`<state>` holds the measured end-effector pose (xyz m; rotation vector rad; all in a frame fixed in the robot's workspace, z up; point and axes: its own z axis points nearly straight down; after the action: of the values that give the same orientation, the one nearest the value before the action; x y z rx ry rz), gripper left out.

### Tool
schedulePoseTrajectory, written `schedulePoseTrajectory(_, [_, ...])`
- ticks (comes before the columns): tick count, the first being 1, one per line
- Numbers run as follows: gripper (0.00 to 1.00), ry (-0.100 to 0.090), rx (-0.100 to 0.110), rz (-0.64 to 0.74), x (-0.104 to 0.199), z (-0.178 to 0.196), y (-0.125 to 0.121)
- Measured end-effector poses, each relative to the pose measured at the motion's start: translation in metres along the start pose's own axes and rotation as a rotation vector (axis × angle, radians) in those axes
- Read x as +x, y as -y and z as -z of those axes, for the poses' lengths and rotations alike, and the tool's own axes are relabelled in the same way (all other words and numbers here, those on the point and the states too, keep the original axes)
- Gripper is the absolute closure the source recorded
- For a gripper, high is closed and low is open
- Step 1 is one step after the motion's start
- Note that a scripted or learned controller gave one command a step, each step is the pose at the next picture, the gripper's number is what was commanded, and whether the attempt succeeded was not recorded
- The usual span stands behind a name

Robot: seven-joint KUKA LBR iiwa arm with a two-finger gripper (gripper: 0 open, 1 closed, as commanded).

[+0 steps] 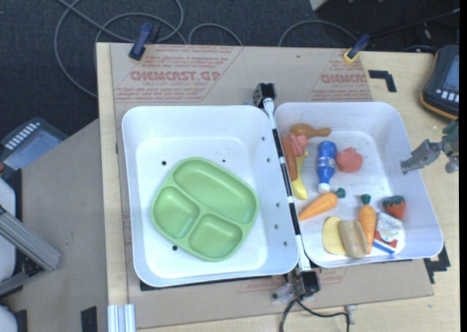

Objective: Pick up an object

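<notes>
Green plate point(205, 209), white bins point(139, 177), blue-and-white bottle point(326, 163).

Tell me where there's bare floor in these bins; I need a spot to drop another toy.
Left bin: bare strips between its walls and the green divided plate, widest along the far edge and left side. Right bin: crowded; toys pack its left wall and near half. A free patch lies along its far right, between the red ball, the strawberry and the gripper.
</notes>
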<state>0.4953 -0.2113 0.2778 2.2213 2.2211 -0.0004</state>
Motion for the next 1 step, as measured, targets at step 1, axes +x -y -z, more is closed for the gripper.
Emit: schedulePoseTrajectory(1, [0.00, -0.001, 0.002, 0.001, 0.0326, -0.1067, -0.0108])
